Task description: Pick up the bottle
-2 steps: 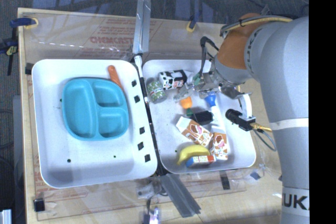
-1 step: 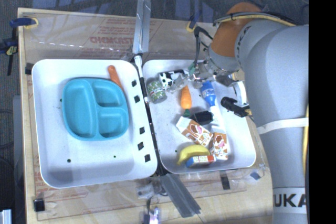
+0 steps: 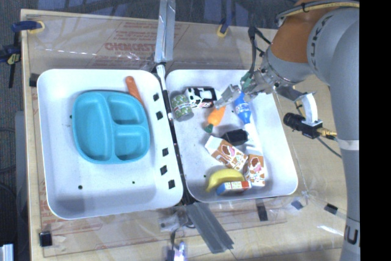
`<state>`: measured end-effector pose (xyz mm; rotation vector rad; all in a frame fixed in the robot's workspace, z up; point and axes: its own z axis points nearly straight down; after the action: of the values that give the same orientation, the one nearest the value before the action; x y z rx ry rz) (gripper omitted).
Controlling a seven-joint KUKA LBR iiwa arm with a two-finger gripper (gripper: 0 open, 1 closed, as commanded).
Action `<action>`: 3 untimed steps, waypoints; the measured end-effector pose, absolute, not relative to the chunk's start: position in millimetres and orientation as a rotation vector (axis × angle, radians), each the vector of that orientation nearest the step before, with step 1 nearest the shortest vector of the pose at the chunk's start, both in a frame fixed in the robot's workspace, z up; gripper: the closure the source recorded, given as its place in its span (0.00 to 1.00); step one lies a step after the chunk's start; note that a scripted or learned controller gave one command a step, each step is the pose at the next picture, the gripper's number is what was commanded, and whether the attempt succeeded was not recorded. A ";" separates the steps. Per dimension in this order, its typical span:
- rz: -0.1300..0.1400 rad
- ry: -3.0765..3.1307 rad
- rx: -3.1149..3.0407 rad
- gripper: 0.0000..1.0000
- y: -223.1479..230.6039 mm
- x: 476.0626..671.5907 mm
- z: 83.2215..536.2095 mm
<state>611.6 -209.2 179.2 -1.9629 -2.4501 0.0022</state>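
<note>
White bins, two, side by side on the counter (image 3: 91,46), which is wood-toned under clear sheeting. Right bin (image 3: 287,159): blue-and-white bottle (image 3: 243,109) in the upper right part, lying tilted, top end toward the back wall, directly under the claw (image 3: 239,92). Claw state: cannot tell, too small and merged with the bottle's top end, so contact vs. just above also unclear and a grip can't be confirmed. Grey arm (image 3: 333,52) with an orange band in from the right, wrist over the bin's back right corner. Just left of the bottle: orange piece with a green end (image 3: 215,116), slanted, near but apart. Further left, by the divider: green-labelled can (image 3: 181,106), and just beside it a black-and-white cow-print item (image 3: 201,95) against the back wall. Below the bottle, apart from it: black block (image 3: 235,136). Below that: two printed cartons, one (image 3: 228,154) mid-bin, the other (image 3: 256,169) toward the front right, close together. At the front wall: banana (image 3: 223,178) with a small red-and-blue box (image 3: 234,187) touching its lower side. Left bin (image 3: 55,183): blue divided tray (image 3: 112,127) lying flat and centred, orange stick (image 3: 132,89) at its upper right corner, slanted
</note>
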 end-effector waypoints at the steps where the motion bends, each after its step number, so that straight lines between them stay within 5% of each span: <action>1: 0.001 -2.564 -1.812 0.00 -183.5 656.9 139.2; 2: 0.002 -2.715 -1.576 0.00 -210.9 590.6 172.9; 3: 0.003 -2.715 -1.576 0.00 -210.9 590.6 172.9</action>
<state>590.6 -210.9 172.9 -1.5761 -2.7148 0.0026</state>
